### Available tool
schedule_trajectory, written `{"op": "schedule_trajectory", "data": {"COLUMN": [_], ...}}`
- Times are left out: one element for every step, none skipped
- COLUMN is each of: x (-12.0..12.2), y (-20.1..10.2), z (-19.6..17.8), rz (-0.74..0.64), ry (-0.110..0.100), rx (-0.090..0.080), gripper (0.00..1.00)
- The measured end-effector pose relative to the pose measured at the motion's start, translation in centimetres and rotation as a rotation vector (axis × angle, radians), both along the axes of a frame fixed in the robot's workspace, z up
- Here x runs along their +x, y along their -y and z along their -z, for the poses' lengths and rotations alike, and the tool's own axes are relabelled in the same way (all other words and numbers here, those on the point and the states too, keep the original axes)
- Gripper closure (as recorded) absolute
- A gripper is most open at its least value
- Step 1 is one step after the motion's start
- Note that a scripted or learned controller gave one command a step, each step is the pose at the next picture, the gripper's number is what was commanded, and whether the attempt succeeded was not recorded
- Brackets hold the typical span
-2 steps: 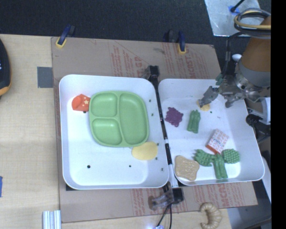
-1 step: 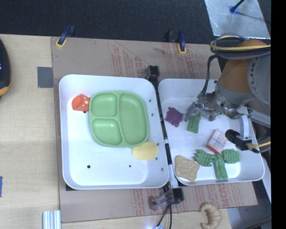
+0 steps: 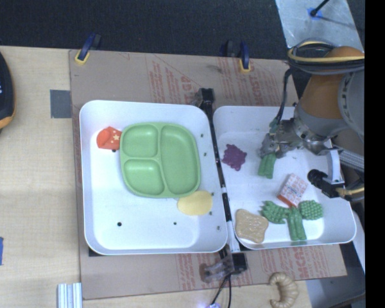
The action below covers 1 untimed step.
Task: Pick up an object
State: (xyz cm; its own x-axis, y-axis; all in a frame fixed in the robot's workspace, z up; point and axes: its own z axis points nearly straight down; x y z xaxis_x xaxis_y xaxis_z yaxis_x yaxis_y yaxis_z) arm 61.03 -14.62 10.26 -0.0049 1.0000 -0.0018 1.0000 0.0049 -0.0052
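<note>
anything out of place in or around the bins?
One thing: a tan curled object lies on the bench in front of the right bin, outside both bins. In the left bin, the green divided plate sits slightly askew.

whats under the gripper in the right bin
A small green block sits right below the gripper on the right bin floor, a purple toy beside it. The block's top end is covered by the gripper, so any contact is hidden.
</note>
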Motion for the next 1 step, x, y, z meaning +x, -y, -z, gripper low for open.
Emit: {"op": "schedule_trajectory", "data": {"x": [-3.15], "y": [-6.78], "z": [-9.52], "rz": [-0.006], "ry": [0.010], "rx": [0.004], "gripper": [1.00]}}
